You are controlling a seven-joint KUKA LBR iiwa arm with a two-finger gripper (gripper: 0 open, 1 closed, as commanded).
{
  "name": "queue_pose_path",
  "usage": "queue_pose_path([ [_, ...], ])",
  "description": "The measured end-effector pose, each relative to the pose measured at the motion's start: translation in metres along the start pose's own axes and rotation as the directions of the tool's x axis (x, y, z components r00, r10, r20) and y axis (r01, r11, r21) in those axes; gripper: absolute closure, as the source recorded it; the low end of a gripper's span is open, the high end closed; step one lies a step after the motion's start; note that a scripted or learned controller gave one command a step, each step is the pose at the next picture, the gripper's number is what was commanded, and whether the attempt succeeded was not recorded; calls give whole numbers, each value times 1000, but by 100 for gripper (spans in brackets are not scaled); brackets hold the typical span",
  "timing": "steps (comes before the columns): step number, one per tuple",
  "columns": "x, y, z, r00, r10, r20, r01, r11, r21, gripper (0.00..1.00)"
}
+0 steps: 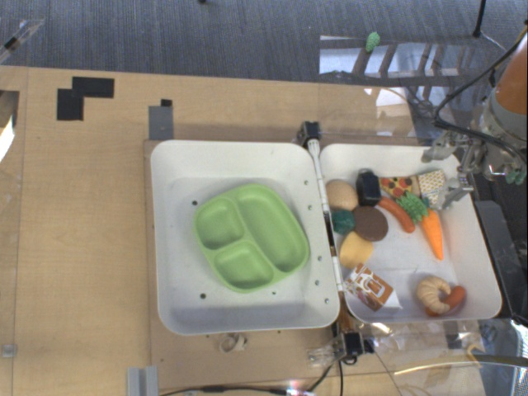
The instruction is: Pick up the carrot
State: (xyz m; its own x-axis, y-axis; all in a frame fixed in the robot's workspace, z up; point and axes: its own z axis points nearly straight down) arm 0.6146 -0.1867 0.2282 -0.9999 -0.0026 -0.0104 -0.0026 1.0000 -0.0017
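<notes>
Pincer (456,180) hovers at the right bin's (487,258) far edge, grip unreadable, lining up above the orange plastic carrot (433,234) lying loose.

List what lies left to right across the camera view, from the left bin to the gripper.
Left bin → green divided plate → brown round piece → carrot → gripper
</notes>
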Motion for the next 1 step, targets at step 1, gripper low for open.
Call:
queue_pose_path([
  [1,-5,-18,124,999,-41,-12,41,999,-5,0],
])
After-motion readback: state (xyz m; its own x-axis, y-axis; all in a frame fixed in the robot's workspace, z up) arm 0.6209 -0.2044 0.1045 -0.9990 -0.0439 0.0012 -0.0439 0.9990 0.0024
